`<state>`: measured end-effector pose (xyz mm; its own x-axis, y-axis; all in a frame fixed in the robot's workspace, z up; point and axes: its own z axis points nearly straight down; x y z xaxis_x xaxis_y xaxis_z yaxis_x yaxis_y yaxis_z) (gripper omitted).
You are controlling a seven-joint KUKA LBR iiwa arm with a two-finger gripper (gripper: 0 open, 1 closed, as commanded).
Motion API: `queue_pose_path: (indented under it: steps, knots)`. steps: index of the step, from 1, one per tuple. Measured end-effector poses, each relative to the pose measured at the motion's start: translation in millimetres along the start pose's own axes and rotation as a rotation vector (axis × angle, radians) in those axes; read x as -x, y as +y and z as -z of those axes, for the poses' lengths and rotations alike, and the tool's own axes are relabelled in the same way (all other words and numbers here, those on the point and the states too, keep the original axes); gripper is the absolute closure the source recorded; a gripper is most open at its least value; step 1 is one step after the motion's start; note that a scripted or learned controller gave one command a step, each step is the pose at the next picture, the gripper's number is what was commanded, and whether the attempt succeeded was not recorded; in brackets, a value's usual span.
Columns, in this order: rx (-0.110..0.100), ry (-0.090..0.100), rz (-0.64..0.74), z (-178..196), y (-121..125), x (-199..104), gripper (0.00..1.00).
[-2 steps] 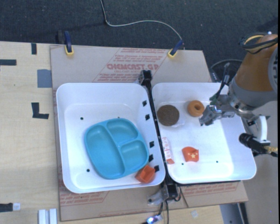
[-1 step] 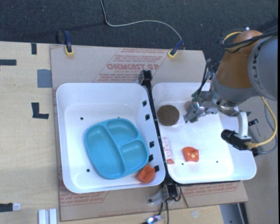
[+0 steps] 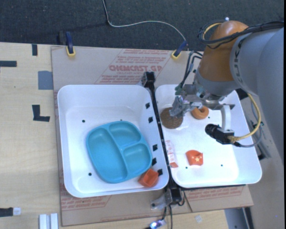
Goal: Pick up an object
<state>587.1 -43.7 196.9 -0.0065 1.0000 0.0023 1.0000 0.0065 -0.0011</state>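
I saw the gripper [image 3: 177, 108] down in the right bin [image 3: 245, 173], right at the upper edge of a brown round object [image 3: 171, 119] near that bin's left wall. The object sat on the bin floor, touching or nearly touching the tool; I couldn't tell if it was actually gripped, and I couldn't tell the tool's state either, too small and blurred against the wrist. Just right of the gripper lay a small orange-tan piece [image 3: 199, 112], partly under the wrist hardware. Lower in the same bin sat a red-orange chunk [image 3: 194, 158], well apart from the gripper, and a small pale label-like item [image 3: 170, 155] lay against the divider side. A black fitting [image 3: 218, 133] with a yellow cable hung off the arm over the bin's middle. In the left bin [image 3: 66, 128] a blue divided tray [image 3: 118, 150] lay tilted on the floor, with an orange block [image 3: 149, 178] just beside its lower right corner, near the front wall. Both bins rested on a cardboard sheet [image 3: 128, 68] on the bench, clamped at its far corners.
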Motion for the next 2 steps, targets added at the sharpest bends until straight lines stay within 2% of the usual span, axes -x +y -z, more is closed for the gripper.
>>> queue_pose_path:
  steps: [1, 2]
  knots:
    - [-0.001, 0.000, 0.000, -5, 12, -52, 1.00]
    - [0.002, 0.000, 0.001, 3, 35, -109, 1.00]
